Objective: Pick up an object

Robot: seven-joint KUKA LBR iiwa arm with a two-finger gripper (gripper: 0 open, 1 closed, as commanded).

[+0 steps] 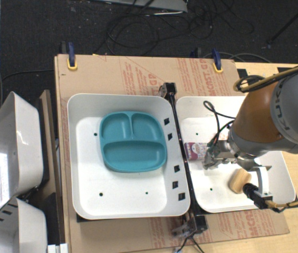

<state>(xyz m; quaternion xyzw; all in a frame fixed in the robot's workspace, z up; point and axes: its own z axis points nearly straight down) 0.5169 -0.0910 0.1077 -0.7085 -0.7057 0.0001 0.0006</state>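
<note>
In the right bin (201,109) lies a small purple and white packet (194,151) near the left wall. My gripper (212,159) reaches down right beside the packet, at its right edge, under the grey and orange wrist. A tan wooden cylinder (239,181) rests in the same bin to the gripper's lower right. A teal divided plate (133,142) lies in the left bin (85,167).
A black cable (215,121) loops over the right bin's back part. Blue clamps (217,61) hold the cardboard base at the far edge. White tubs (9,152) stand left of the bench. The arm covers the right bin's right side.
</note>
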